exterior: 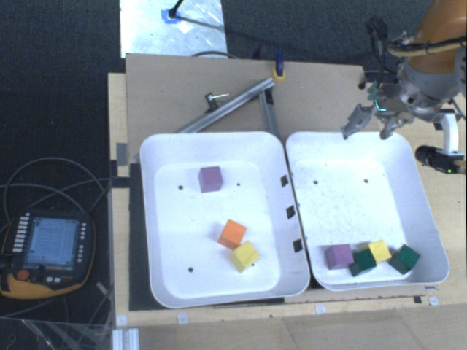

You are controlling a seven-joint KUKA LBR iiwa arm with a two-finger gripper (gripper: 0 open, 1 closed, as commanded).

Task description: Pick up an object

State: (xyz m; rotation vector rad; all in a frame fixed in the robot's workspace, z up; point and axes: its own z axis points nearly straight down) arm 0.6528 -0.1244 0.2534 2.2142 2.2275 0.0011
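My gripper (371,127) hangs over the far rim of the right bin (430,195), its two fingers spread open with nothing between them. Well below it, along the right bin's near edge, lie a purple cube (338,255), a dark green cube (362,262), a small yellow cube (379,250) and another dark green cube (404,258). The left bin (157,217) holds a purple cube (210,179) near its far side, an orange cube (232,232) toward the middle and a yellow cube (245,256) just below the orange one.
A metal bar (226,106) lies slanted on the brown board behind the left bin. A teach pendant (45,252) with cables sits on the floor at the left. Black clips (290,211) mark the seam between the two bins.
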